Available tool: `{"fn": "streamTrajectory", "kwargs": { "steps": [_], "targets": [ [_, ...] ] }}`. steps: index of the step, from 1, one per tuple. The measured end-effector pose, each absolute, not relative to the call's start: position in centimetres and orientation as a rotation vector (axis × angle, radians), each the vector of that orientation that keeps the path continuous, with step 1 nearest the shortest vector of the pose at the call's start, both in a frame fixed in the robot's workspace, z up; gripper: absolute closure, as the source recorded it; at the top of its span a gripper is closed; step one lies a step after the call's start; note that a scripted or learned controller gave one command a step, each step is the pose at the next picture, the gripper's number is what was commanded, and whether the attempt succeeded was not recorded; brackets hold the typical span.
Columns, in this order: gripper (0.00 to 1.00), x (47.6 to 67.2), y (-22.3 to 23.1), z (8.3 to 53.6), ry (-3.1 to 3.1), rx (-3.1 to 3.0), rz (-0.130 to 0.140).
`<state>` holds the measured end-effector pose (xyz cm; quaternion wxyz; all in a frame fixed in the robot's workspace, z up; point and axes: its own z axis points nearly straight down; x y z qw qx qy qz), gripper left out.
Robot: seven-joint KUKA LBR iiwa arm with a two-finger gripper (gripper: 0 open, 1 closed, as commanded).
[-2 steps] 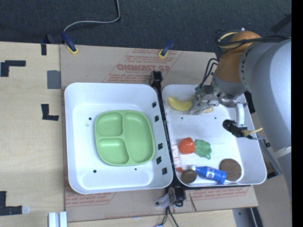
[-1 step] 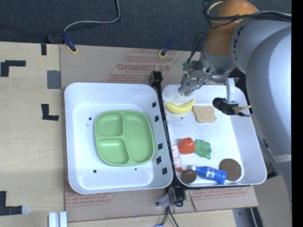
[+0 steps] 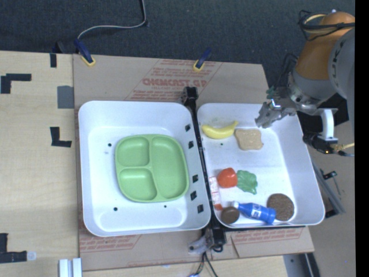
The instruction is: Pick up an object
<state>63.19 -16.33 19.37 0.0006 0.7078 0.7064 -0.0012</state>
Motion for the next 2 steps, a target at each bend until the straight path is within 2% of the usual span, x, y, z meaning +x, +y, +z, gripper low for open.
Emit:
{"fn": "streamTrajectory", "kwargs": {
  "steps": [1,2],
  "targets": [
    [0.00,63.2,-16.2,19.3,2.221,2.222,-0.002],
    [0.00,63.3,-18.4,8.7,2.221,2.217,0.001]
  ]
}}
